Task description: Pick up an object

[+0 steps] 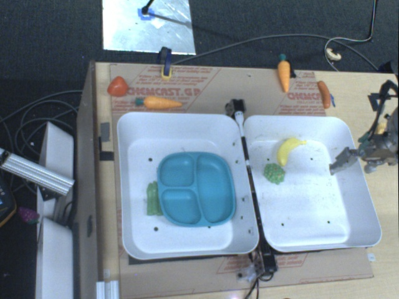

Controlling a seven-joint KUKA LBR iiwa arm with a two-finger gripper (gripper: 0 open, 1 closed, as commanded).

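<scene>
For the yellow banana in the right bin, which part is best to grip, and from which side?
Grip the banana across its curved middle, coming from above. It lies flat and its upper side is clear, though the green broccoli piece sits right by its lower end.

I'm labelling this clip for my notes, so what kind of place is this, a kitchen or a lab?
Most likely a robotics lab bench, not a kitchen. Two white bins sit on a taped cardboard sheet, the food is toy-like, such as a banana and a carrot, and loose cables trail over dark carpet.
</scene>
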